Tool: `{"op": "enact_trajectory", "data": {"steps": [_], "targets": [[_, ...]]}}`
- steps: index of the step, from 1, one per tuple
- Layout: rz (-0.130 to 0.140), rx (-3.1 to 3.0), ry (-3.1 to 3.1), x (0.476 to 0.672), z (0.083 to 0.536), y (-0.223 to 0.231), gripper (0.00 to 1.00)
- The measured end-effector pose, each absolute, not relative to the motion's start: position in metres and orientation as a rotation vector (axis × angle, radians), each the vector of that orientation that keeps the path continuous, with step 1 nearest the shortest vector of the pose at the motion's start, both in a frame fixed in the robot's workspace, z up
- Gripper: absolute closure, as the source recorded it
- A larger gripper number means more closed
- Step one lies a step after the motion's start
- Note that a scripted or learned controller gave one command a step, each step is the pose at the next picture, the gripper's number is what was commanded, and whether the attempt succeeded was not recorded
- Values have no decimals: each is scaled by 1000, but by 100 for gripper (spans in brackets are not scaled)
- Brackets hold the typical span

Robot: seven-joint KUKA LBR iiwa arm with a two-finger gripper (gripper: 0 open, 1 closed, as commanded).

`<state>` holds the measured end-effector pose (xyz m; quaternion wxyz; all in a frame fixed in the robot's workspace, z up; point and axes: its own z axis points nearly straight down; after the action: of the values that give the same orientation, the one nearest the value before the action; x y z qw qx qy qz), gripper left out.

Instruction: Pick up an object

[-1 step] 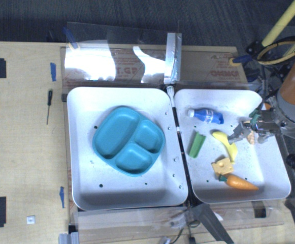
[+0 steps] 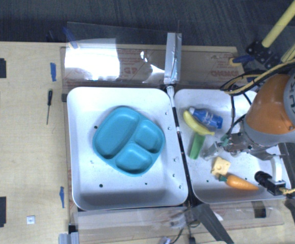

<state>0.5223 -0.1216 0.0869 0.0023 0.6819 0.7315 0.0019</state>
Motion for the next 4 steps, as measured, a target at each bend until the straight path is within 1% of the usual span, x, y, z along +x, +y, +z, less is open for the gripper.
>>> {"op": "enact_trajectory", "data": {"steps": [1,2,3,4], "targets": [[2,2011,2412,566,118,-95,0],[0,2321,2116,561,183,-89,0],[6,2378,2046,636,87,-108,0],[4,1912,2486,663,85,-142,0]]}}
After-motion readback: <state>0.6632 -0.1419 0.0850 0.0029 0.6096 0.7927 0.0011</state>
